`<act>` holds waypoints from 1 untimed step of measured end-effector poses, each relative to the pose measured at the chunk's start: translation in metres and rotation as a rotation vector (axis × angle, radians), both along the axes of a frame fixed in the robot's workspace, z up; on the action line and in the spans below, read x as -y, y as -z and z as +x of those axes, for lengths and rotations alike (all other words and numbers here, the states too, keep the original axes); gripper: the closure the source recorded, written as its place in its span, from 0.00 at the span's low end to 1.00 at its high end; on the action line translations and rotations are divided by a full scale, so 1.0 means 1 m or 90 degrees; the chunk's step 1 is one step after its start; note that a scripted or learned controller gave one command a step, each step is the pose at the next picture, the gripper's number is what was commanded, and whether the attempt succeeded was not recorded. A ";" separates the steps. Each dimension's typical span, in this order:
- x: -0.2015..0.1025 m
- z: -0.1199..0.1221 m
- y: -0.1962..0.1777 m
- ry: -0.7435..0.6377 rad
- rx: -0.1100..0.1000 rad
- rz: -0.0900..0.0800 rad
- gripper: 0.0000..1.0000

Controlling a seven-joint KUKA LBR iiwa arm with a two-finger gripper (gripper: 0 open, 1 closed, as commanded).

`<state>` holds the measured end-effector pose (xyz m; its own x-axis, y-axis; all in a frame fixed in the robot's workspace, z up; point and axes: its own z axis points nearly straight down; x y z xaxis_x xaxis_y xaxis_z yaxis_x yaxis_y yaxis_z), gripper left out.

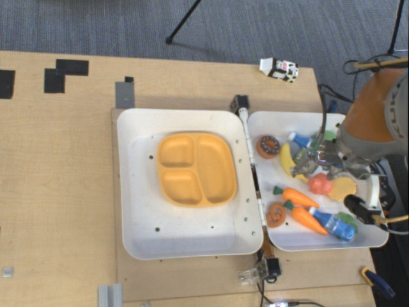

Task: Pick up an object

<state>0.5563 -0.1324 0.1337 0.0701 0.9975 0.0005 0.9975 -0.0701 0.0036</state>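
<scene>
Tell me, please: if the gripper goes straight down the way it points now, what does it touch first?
Probably the banana, which lies just under the gripper in the right bin. Depth is unclear from above, so the pink toy beside it is possible too.

Smooth white plastic bins (137,235) on a matt pale wood surface (57,190); the yellow divided plate (195,169) looks glossy plastic.

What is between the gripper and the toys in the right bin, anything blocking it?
Nothing visible blocks it. The gripper is already down in the right bin, among the toys, beside the yellow banana and just above the pink toy. The carrots lie in the open nearer the front.
</scene>
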 end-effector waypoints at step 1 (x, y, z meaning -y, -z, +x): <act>-0.035 0.034 0.047 0.079 0.000 0.000 0.00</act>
<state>0.5898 -0.0974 0.0864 0.1928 0.9812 0.0005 0.9812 -0.1928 0.0042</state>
